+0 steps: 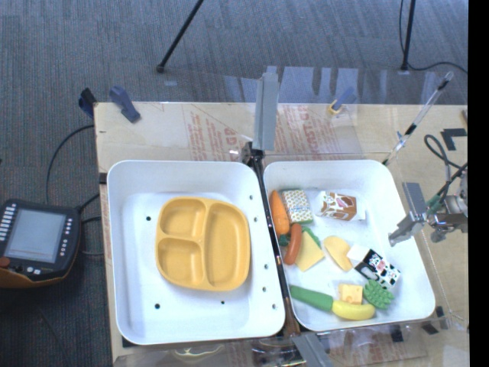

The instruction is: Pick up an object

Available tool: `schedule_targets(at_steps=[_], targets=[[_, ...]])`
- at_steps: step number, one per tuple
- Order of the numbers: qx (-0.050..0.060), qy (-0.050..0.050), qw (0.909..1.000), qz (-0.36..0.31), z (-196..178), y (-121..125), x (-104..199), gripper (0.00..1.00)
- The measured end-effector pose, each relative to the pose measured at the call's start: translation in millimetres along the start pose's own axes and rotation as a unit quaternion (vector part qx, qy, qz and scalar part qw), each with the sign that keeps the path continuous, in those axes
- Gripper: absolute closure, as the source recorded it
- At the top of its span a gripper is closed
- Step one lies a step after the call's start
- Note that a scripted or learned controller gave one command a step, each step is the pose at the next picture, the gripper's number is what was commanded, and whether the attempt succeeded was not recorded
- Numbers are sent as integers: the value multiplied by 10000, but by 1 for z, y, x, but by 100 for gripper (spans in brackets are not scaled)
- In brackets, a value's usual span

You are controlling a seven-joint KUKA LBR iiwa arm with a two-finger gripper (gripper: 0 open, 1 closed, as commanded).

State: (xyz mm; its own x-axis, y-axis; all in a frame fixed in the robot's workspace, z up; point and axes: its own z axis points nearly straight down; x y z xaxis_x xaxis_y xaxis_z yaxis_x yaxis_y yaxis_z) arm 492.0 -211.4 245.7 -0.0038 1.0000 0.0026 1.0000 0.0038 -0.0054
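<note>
The right bin (382, 171) holds several toy foods. An orange carrot (279, 211) and a red sausage (294, 243) lie along its left wall. Beside them are a yellow cheese wedge (309, 254) and a patterned packet (297, 204). A brown and white carton (338, 205) sits at the back, with a pale yellow slice (338, 251) in the middle. Toward the front lie a black and white cow-print block (378, 267), a green leafy piece (379, 294), a cheese cube (351, 293), a banana (353, 310) and a green cucumber (311, 298).
The left bin (126, 205) holds a yellow divided plate (204, 244). A grey upright post (266, 117) stands behind the seam between the bins. A grey bracket with cables (428, 219) sits just outside the right bin's right wall. A handheld screen (34, 239) lies on the floor at left.
</note>
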Motion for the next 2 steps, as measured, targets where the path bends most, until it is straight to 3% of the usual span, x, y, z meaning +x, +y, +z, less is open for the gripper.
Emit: schedule_targets(at_steps=[1,2], targets=[[3,19,9996,-275,160,10,2,0],[1,8,9997,-242,151,10,-1,100]])
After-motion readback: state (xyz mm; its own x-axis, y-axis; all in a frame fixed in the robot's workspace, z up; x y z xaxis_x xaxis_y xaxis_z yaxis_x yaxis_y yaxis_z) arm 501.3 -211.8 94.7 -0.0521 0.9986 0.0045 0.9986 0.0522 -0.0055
